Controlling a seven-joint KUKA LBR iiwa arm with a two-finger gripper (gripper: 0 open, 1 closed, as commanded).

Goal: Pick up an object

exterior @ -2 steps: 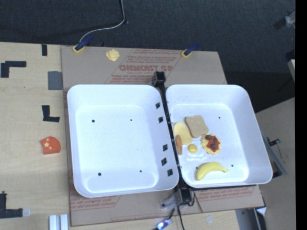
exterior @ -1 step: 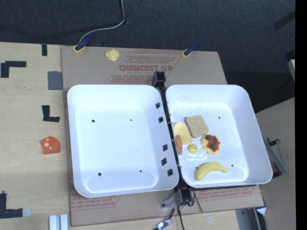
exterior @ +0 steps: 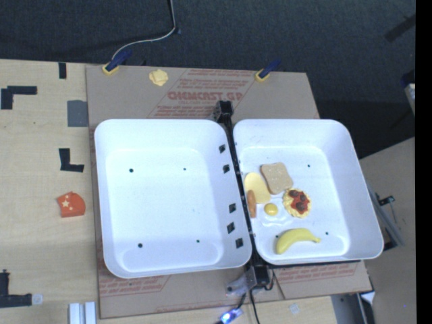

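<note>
Nearest the camera, the banana (exterior: 297, 239) lies at six o'clock in the right bin (exterior: 337, 147); smooth, curved, probably light rigid plastic, best pinched across its thick middle. The left bin (exterior: 121, 147), white and shallow, adjoins. Bread slice (exterior: 277, 177), flat, matte tan, sits at twelve of the cluster; pizza piece (exterior: 297, 202) at three; the yellow slab (exterior: 255, 184) and the egg-like piece (exterior: 271, 210) lie alongside. Claw state: cannot tell.

The arm's pose and the end effector's state cannot be told from this view.
</note>
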